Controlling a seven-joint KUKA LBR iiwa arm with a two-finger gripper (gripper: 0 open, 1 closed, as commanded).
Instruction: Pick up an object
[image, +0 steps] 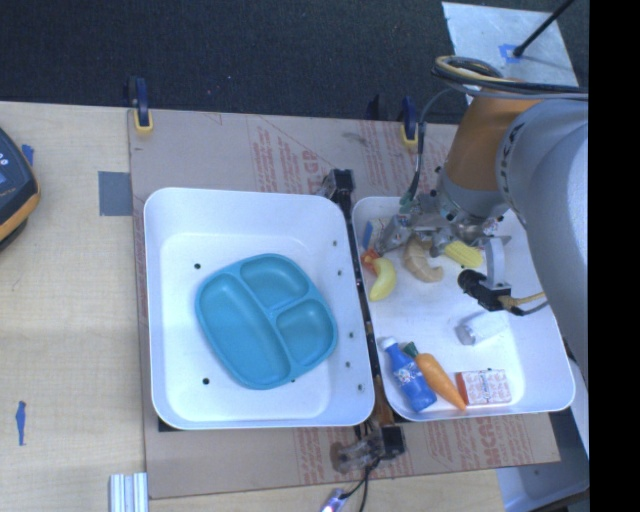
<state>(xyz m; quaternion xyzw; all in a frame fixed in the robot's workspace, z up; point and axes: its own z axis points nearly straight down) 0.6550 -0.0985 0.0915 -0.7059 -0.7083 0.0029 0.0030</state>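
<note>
Currently I judge the approach step: gripper (432, 238) hovers over the tan piece (422, 264) at the right bin's (548, 388) 11 o'clock; jaw state indeterminate. Next: descend, then close.

Blue divided tray (265, 320) looking like matt plastic; white bins (250, 212) showing smooth glossy plastic; tabletop (70, 330) showing pale wood grain.

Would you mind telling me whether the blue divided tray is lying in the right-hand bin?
No, the blue divided tray lies in the left bin, apart from the small items.
</note>
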